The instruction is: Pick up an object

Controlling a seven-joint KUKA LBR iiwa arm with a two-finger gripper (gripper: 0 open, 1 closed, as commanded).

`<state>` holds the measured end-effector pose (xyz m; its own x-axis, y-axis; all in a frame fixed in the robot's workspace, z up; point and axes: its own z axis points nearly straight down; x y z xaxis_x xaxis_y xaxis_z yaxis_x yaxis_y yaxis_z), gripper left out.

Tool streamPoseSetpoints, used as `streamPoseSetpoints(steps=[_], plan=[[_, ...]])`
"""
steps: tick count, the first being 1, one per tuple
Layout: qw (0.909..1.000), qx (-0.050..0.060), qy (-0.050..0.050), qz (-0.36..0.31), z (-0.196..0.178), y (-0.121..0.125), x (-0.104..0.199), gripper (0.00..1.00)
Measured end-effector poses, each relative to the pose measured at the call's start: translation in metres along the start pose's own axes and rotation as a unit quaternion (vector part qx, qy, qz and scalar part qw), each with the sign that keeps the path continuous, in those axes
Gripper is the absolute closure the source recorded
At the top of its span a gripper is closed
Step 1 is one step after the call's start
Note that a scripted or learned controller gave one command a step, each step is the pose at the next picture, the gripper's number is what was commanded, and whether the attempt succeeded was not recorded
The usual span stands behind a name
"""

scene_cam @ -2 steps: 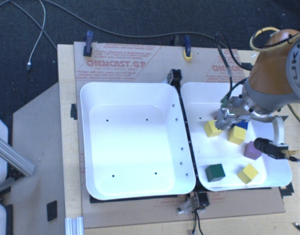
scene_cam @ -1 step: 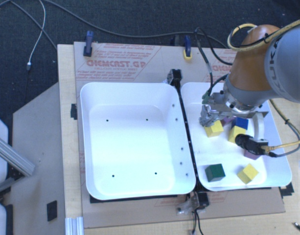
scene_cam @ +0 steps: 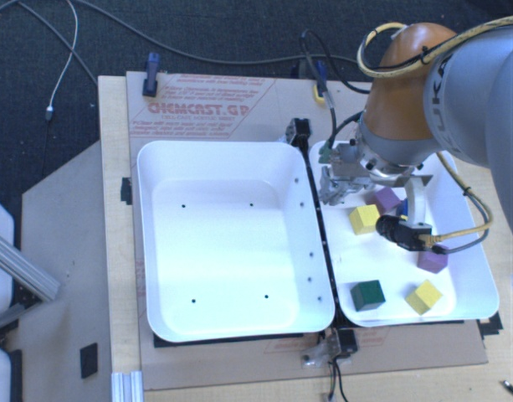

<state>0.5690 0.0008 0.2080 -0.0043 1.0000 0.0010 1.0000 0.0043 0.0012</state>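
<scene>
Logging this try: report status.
Gripper over right bin, near its left wall. Nearest yellow block lies beside it, ungrasped. Purple block crowds that block.

Light bright, even, from overhead. Left bin (scene_cam: pixel 223 241) near blown out, faint shading along its walls. Soft sheen on my orange band (scene_cam: pixel 411 40). Floor (scene_cam: pixel 239 15) dark, grainy. Desk (scene_cam: pixel 114 224) pale, washed out. Whole picture low in detail, slightly soft. Green block (scene_cam: pixel 367 295) fuzzy at edges, thin shadow at its base.
</scene>
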Motion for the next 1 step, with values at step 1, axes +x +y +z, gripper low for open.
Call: streamPoseSetpoints(steps=[1], plan=[[1.0, 0.001, 0.0, 0.0, 0.005, 0.0132, 0.0517, 1.0]])
